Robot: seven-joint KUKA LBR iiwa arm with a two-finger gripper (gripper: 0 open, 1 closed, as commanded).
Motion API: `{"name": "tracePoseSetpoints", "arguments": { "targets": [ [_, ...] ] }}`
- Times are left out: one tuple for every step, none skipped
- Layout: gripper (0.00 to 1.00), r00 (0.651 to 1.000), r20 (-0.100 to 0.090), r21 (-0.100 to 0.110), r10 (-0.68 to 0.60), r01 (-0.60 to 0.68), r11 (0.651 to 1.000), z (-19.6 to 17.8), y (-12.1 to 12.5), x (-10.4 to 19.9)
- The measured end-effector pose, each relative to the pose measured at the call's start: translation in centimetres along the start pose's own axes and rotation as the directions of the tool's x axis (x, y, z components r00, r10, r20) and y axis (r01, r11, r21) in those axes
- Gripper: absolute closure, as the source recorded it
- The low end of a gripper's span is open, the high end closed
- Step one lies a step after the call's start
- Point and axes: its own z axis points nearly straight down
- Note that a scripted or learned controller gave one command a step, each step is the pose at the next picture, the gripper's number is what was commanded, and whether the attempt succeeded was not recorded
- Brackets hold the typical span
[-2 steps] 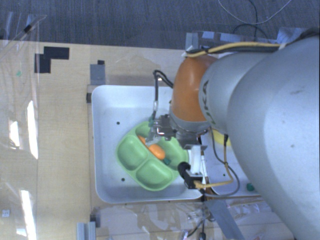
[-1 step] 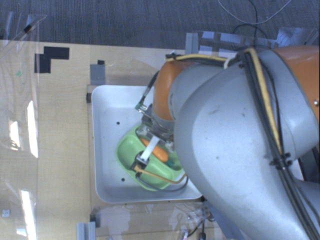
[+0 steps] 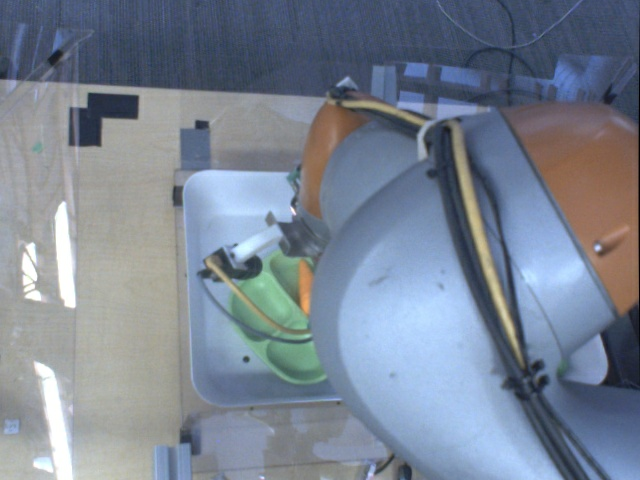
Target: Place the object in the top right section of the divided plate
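Observation:
A light green divided plate (image 3: pixel 262 306) lies in the left white bin (image 3: pixel 205 368), tilted toward the bin's front. A small orange object (image 3: pixel 304 288) shows on the plate at its right side, partly hidden by the arm. My gripper (image 3: pixel 296 236) hangs just above the plate's far edge, close to the orange object. The bulky grey and orange arm (image 3: pixel 450 298) covers the plate's right part and hides the gripper's tips.
The arm blocks the right side of the scene, including the second bin. Black tape marks (image 3: pixel 100 116) and a grey bracket (image 3: pixel 197 146) sit on the wooden bench to the left and behind the bin. A clear panel (image 3: pixel 40 268) stands at far left.

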Motion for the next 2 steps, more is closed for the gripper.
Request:
{"name": "tracePoseSetpoints", "arguments": {
  "targets": [
    [0.00,0.975,0.001,0.000,0.224,-0.224,0.975,-1.2,-4.9,-5.8],
    [1.00,0.975,-0.003,0.001,0.224,-0.224,0.975,-2.3,-4.8,-5.6]
  ]
}}
